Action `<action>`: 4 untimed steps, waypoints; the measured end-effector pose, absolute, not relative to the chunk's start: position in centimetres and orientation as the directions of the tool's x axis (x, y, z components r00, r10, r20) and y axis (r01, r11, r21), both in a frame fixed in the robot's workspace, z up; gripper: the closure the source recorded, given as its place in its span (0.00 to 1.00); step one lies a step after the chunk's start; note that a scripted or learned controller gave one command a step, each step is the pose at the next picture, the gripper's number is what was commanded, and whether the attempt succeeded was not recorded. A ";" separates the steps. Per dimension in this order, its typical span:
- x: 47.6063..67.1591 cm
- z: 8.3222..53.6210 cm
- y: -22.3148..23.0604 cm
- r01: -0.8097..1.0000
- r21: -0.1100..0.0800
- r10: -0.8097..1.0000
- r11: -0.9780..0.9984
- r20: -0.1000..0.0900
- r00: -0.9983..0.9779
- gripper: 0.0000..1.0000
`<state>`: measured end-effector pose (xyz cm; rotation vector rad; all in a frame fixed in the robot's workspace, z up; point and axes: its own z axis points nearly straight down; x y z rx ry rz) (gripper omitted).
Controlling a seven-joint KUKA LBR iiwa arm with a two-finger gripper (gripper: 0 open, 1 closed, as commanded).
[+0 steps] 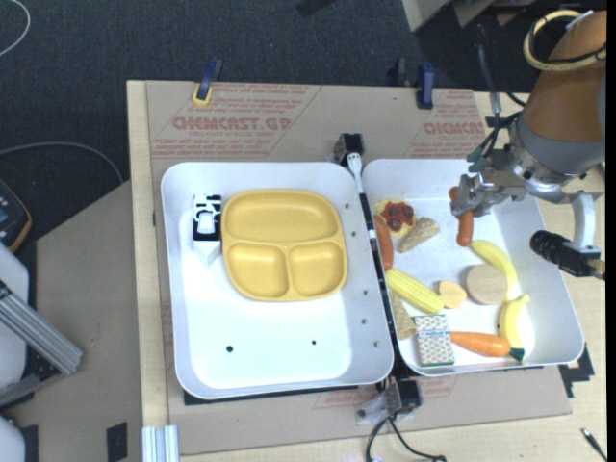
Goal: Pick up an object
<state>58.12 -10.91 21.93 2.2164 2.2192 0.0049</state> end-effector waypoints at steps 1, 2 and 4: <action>55.5 22.2 -7.1 1.000 -0.004 1.000 0.003 0.002 -0.003 1.00; 53.2 21.4 -1.7 1.000 -0.004 1.000 0.003 0.002 -0.003 1.00; 51.1 22.0 4.9 1.000 0.000 1.000 0.003 0.001 -0.003 1.00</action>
